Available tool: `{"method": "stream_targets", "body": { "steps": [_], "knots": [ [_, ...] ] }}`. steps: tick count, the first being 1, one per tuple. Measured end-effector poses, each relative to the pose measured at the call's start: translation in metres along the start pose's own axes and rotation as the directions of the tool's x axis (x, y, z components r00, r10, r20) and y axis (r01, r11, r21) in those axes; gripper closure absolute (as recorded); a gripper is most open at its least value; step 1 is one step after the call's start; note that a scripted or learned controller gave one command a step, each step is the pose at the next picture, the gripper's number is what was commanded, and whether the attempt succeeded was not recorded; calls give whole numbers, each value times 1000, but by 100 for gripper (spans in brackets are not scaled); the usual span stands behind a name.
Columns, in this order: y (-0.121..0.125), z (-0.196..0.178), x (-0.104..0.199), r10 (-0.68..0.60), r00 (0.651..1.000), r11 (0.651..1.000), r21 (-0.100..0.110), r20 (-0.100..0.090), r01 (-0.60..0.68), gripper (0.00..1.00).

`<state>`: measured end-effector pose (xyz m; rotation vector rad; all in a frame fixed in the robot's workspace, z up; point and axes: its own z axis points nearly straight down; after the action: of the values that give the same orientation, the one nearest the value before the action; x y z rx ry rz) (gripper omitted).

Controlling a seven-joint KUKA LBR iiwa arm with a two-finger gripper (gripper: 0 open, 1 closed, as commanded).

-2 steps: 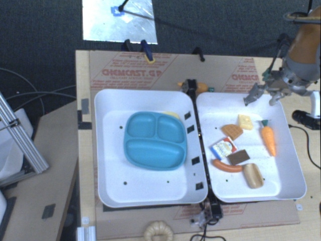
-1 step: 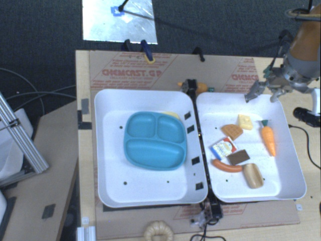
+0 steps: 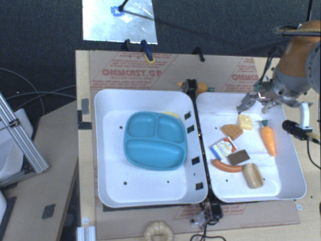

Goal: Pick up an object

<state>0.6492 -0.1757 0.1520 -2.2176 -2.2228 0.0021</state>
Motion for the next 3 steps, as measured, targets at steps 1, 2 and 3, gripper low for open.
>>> {"method": "stream_targets", "body": {
  "steps": [1,2,3],
  "knots": [
    [0,63,-2,0,1000,1000,0,0,0,0],
    [1,67,-1,-2,1000,1000,-4,1,2,0],
    [3,54,-1,-3,1000,1000,-10,2,3,100]
  ]
}}
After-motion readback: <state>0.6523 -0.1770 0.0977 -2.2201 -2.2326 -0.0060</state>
